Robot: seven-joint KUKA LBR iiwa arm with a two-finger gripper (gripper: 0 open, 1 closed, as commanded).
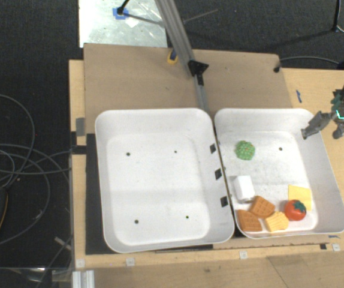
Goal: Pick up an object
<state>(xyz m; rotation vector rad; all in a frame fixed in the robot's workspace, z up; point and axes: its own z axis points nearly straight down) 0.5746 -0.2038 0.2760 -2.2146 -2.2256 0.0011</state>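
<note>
The right bin (pixel 262 111) holds several toy foods. A green knobbly ball (pixel 244 150) lies near its middle. Toward the front are a white block (pixel 243 188), three orange waffle-like pieces (pixel 261 206), a yellow wedge (pixel 299 194) and a red tomato (pixel 295 209). My gripper (pixel 325 131) hangs over the bin's far right rim, well apart from all of them. Its fingers are spread open with nothing between them.
The left bin (pixel 154 114) sits beside the right one, joined by black clips (pixel 217 173). A grey pole (pixel 178 29) slants down from the top to the bench behind the bins. Cables lie on the floor at left.
</note>
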